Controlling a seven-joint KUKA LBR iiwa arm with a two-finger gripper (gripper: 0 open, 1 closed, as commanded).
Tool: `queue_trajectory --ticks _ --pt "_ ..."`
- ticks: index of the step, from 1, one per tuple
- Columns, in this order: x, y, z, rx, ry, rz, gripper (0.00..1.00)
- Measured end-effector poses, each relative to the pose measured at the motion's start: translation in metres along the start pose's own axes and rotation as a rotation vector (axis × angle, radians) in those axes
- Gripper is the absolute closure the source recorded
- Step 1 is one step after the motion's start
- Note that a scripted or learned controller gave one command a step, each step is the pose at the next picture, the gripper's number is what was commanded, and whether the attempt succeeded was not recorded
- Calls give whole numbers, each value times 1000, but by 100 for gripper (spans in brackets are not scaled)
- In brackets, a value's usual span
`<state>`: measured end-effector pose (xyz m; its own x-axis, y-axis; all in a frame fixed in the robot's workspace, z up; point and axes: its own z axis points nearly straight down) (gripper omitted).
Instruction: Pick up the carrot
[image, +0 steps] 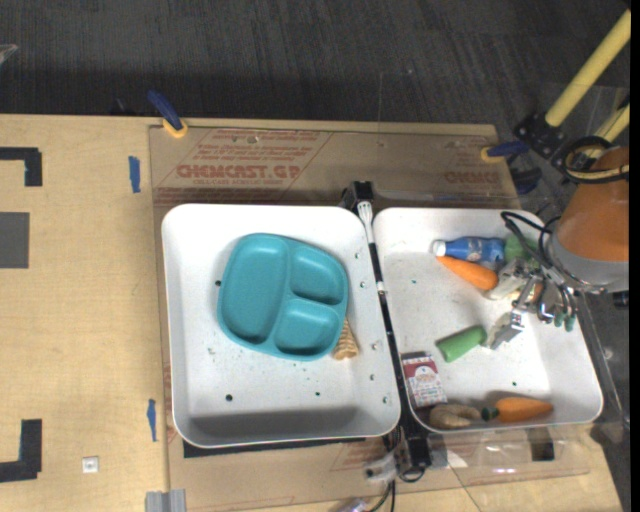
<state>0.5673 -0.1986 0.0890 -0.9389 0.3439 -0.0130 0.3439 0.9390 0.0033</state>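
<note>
Over the right bin (570, 395), my gripper (510, 328) hangs, grip unreadable, between two carrots (468, 271) (522, 408); I risk snagging the green block (461, 344) beside it or the bottle (470, 247) touching the upper one.

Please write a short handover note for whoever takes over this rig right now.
Gripper: low over the right bin, near the green cylinder; nothing visibly held, and its open or shut state is unclear.
Carrots: one carrot lies in the far part of the right bin beside the blue bottle; a second carrot lies at the near wall beside a small red-and-white box.
Left bin: teal divided plate.
Done: no carrot lifted.
Left: grasp one carrot and raise it.
</note>
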Motion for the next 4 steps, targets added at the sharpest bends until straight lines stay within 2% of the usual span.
queue_trajectory --ticks 1,2,3,4 --pt "-44 4 2 -5 12 237 0" --pt "-85 17 2 8 73 412 0" --pt "-61 71 2 6 9 717 0" --pt "-60 110 2 34 17 578 0"
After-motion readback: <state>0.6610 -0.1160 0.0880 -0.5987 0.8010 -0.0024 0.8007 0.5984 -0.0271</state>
